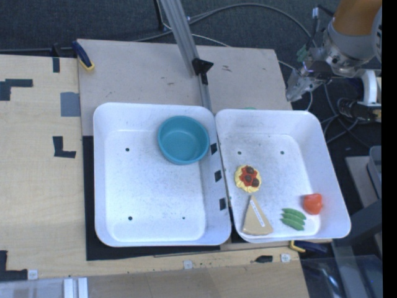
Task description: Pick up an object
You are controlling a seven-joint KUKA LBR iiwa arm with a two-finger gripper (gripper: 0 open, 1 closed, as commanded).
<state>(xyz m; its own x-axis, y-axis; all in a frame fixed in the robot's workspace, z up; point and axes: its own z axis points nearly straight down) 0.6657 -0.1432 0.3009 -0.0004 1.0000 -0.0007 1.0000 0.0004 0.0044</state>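
- Toy food lies along the right bin's (322,135) near edge: a pizza slice (255,219), green pea pods (293,218), a red tomato (313,203).
- Blue bowl (183,139) sits in the left bin (102,166).
- Gripper (298,87) hangs beyond the right bin's far corner, carrying nothing; whether it is apart or together, I cannot tell.
- Picking not yet begun, seemingly.

The arm (355,17) reaches in at upper right, its tool (298,87) angled down and leftward.

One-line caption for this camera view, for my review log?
Gripper hovers beyond right bin holding pizza slice, tomato, pea pods; blue bowl in left bin.
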